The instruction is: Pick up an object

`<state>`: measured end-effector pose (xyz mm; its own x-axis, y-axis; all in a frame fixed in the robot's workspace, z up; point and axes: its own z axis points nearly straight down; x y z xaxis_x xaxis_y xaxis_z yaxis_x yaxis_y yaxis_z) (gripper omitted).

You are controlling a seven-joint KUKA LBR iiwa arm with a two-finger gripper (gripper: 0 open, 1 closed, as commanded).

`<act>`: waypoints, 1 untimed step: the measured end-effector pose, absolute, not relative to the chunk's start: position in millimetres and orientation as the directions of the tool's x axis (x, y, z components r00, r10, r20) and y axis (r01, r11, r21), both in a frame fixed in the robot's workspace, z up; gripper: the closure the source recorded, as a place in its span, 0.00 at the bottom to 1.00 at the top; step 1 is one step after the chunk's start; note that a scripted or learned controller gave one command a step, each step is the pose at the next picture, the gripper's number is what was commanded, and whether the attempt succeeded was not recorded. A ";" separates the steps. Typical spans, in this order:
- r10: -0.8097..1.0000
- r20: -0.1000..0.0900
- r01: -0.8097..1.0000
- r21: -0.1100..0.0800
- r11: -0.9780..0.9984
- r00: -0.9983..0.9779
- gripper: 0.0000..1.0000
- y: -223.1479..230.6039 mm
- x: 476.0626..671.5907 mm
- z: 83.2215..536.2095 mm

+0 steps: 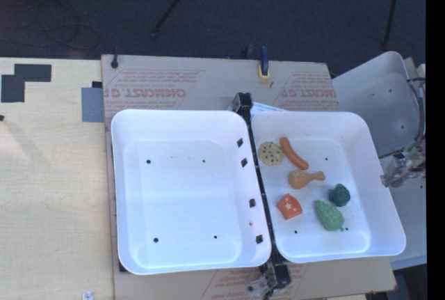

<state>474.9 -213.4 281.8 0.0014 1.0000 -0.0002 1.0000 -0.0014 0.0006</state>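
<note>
Right-hand shallow white plastic bin (375, 152) holds a round speckled cookie (270, 153), orange sausage (293, 153), tan drumstick (304, 179), red block (290, 206), and two green toys (329, 215), (339, 195) toward its right edge.

Gripper (398, 170) sits just off that bin's right edge; its state cannot be determined.

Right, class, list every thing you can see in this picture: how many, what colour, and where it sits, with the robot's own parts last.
Bins: 2, white, side by side on the bench, left and right.
Cookie: 1, tan with dark specks, right bin, upper left.
Sausage: 1, orange-red, right bin, beside the cookie.
Chicken drumstick: 1, orange-brown, right bin, middle.
Red block: 1, red with a yellow mark, right bin, lower left.
Light green toy: 1, right bin, lower right.
Dark green toy: 1, right bin, above the light green one.
Cardboard sheet: 1, brown, under both bins.
Clamp: 1, blue and yellow, cardboard's far edge.
Robot hand: 1, grey, beyond the right bin's right rim.
</note>
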 end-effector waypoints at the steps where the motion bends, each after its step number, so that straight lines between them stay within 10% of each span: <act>1: 1.000 0.002 1.000 -0.004 -0.001 0.001 1.00 -213.8 476.8 287.5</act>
<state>476.8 -213.8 287.5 0.0007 1.0000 0.0015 1.0000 -0.0007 -0.0036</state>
